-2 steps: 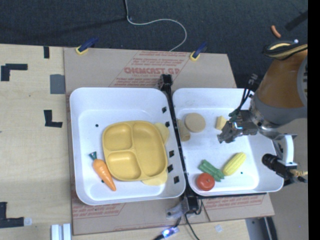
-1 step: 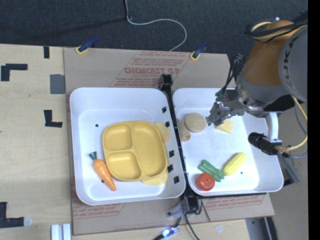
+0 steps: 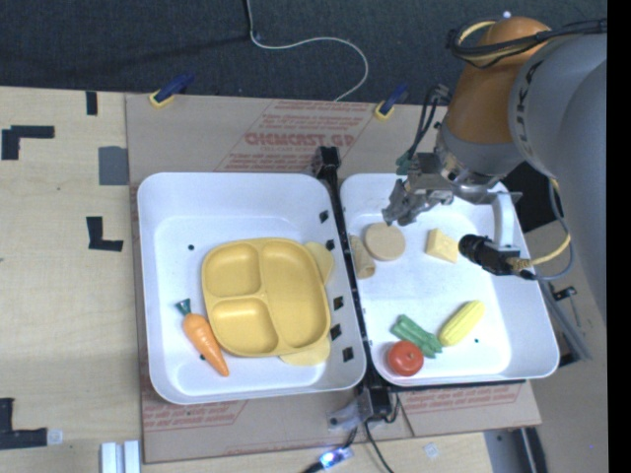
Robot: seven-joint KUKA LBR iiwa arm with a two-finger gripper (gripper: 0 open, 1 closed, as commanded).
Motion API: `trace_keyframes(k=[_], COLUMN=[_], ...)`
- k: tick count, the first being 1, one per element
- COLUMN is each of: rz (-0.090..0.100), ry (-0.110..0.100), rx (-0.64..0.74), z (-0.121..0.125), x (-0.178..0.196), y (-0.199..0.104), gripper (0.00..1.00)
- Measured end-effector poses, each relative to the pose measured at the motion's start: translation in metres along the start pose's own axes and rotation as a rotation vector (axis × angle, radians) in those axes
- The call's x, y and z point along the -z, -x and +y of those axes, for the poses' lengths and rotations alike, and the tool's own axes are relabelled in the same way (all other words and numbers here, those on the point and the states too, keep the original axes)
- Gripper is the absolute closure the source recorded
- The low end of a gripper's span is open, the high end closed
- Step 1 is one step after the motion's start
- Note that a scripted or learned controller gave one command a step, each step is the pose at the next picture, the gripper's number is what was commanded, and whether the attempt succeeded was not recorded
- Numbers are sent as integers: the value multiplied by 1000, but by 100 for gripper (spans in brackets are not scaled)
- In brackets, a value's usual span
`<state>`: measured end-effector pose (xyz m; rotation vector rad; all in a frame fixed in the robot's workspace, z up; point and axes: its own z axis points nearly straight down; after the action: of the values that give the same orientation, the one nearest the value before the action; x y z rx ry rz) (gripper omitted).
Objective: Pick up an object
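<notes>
in the left bin point(image 3: 158, 225), a toy carrot point(image 3: 204, 343) lies against the lower-left edge of a yellow divided plate point(image 3: 266, 296), which takes up most of the floor and leaves little room around it for a reach. across the divider, the right bin point(image 3: 537, 348) holds the looser spread that suits a pick: a round tan disc point(image 3: 385, 242) near the upper left, a pale cheese wedge point(image 3: 443, 246) just beside it, and along the front a red tomato point(image 3: 404, 360), a green piece point(image 3: 417, 331) and a corn cob point(image 3: 460, 322) clustered close. the gripper point(image 3: 406, 205) hangs at the top of this bin, just above the tan disc, likely lined up on it as the nearest free-standing target. whether its claw is wide or narrow cannot be told from this angle; nothing is seen between its tips.
</notes>
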<state>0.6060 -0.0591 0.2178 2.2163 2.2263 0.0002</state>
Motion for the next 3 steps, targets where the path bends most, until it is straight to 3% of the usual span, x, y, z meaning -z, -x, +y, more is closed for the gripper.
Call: trace_keyframes(k=[1, 2, 3], rz=[1, 1, -2], ry=[1, -1, -2], rx=[0, -3, -3], z=[41, 30, 42], x=[-2, 15, -1], y=[-17, -25, -26], gripper=[100, 100, 100])
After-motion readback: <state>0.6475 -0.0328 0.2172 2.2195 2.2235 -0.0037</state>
